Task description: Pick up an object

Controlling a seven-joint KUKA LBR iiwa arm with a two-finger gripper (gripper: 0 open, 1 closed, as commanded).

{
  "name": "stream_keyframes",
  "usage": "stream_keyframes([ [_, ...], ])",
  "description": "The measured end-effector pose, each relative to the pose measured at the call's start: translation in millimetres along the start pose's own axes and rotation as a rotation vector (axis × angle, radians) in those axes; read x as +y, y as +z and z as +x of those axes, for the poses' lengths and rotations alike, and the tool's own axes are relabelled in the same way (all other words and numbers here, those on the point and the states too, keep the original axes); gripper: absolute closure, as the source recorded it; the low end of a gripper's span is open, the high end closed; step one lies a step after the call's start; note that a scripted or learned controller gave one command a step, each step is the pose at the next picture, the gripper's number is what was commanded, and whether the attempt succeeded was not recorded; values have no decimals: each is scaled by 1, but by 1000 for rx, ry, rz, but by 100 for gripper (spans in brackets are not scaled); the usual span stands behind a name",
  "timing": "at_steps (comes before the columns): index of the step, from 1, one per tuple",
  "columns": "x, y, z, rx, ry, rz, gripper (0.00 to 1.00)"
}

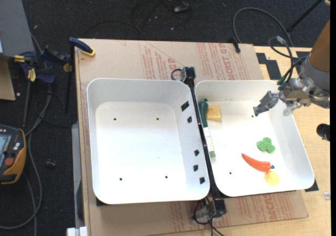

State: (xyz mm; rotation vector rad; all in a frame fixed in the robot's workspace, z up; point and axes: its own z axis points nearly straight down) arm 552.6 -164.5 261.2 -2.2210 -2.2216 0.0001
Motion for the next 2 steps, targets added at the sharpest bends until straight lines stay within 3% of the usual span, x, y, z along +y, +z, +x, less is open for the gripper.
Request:
stream_keyframes([
  [1, -6, 126, 65, 3, -4, 11, 0],
  [2, -3, 110, 62, 0, 0, 0, 100],
])
